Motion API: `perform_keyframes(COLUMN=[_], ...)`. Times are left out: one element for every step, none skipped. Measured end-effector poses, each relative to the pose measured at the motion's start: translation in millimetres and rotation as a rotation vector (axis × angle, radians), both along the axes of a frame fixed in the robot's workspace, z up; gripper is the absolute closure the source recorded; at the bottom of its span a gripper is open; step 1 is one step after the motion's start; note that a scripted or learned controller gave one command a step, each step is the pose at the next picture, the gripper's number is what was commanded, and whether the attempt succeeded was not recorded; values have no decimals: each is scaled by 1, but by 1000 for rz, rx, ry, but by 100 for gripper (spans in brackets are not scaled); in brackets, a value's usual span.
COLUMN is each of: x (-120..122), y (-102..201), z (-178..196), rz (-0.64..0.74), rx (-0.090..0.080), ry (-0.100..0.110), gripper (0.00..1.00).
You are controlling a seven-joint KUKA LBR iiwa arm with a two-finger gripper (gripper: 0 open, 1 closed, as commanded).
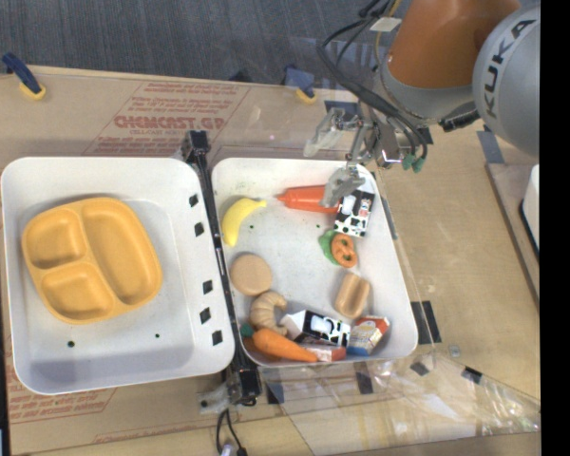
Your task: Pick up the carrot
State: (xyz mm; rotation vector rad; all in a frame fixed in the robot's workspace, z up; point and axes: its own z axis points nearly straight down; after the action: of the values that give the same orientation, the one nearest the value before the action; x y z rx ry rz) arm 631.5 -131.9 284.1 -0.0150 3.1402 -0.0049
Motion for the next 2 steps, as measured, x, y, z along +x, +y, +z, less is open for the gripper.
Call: perform_keyframes(x=[-33,6], y=[69,24], z=[-96,-149], rz=[72,217], rx=[7,2], ry=[7,1], gripper=[0,0])
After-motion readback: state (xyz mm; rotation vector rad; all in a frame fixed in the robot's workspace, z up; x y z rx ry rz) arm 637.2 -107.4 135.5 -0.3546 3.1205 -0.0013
